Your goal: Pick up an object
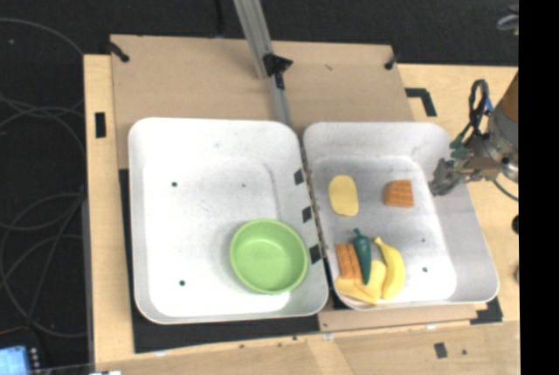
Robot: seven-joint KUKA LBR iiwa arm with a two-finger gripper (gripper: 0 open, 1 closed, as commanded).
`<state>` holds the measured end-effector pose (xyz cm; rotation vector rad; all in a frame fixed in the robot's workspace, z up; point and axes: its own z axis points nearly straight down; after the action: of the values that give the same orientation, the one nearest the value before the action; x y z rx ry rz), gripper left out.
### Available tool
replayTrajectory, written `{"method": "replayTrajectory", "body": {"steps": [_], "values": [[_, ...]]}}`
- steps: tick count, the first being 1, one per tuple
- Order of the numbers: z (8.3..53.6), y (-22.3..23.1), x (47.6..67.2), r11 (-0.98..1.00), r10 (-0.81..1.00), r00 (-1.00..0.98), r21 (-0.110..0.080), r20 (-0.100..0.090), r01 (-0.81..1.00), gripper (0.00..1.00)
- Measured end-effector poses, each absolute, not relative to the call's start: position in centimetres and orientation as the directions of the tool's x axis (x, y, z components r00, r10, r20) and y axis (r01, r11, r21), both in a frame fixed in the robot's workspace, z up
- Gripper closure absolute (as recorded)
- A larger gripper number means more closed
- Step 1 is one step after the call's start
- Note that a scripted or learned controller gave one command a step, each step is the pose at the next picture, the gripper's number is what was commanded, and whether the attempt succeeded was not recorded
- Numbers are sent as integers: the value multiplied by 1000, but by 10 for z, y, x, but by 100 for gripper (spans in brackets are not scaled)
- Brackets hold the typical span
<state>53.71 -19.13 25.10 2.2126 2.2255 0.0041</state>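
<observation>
The right bin point(454, 277) holds a pale yellow oval piece point(343, 195), an orange-brown block point(399, 194), and near its front a cluster of an orange ridged piece point(348, 260), a green pepper point(363, 252) and yellow bananas point(390, 268). My gripper point(443, 176) hangs over the right bin's far right side, right of the orange-brown block and apart from it. I see nothing held in it.
A green bowl point(268, 255) sits at the front right of the left bin point(175, 155). A slanted metal rail point(249, 10) runs from the top down to the gap between the bins. Cables hang by the wrist point(479, 107).
</observation>
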Motion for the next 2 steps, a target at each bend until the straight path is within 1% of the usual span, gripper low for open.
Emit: {"method": "replayTrajectory", "body": {"steps": [1,2], "values": [[241,-136,553,7,1000,-7,1,0,1000,100],[249,-78,565,9,1000,-9,3,2,1000,100]]}}
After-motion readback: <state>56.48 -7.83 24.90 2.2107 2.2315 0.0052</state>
